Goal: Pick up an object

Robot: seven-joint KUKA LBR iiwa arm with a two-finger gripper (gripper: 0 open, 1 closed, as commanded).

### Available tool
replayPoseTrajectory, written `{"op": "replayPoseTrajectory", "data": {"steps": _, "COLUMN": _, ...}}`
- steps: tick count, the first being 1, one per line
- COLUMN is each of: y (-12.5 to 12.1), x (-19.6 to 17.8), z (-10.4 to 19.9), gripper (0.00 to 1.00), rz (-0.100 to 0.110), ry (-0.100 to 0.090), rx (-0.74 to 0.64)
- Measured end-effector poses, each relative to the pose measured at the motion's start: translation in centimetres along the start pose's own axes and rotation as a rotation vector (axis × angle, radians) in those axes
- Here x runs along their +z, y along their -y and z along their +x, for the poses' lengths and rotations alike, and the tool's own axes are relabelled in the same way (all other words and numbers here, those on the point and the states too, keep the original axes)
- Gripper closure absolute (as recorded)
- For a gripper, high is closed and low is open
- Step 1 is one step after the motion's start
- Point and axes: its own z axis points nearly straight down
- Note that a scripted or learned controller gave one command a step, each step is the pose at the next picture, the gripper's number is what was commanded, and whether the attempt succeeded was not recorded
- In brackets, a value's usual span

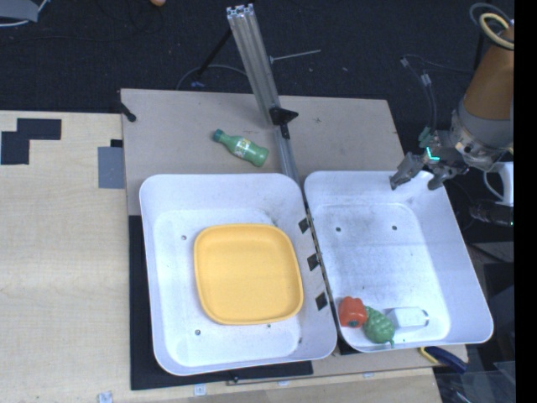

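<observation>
- Progress on the pick looks close to nil: the end effector [422,171] sits at the far right corner of the right bin [470,263], over its upper rim, with nothing between its fingers.
- Fingers are spread apart, one splayed to each side, so the end effector reads as open and empty.
- Candidate objects lie well apart from it, clustered in the near corner of the right bin: a red pepper-like toy [352,311], a green knobbly toy [378,327] touching or just beside it, and a pale, nearly white item [409,316] just to their right that is hard to identify against the bin floor.
- Left bin [164,225] carries a yellow plate [248,273] lying flat in its middle; this is another possible target, though its broad flat shape would likely be awkward for a two-finger grasp.
- A green bottle [241,148] lies on its side on the surface beyond the left bin, outside both bins, near the foot of a slanted aluminium rail [258,61].
- Everything remains to do, as I judge it: travel across the bin to a chosen object, descend over it, close on it, and lift.
- The tight grouping of the three small items could make a clean grasp of just one harder.
</observation>
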Motion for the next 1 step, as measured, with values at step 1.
{"op": "replayPoseTrajectory", "data": {"steps": 1, "y": 0.00, "x": 0.00, "z": 0.00, "gripper": 0.00, "rz": 0.000, "ry": 0.000, "rx": 0.000}}
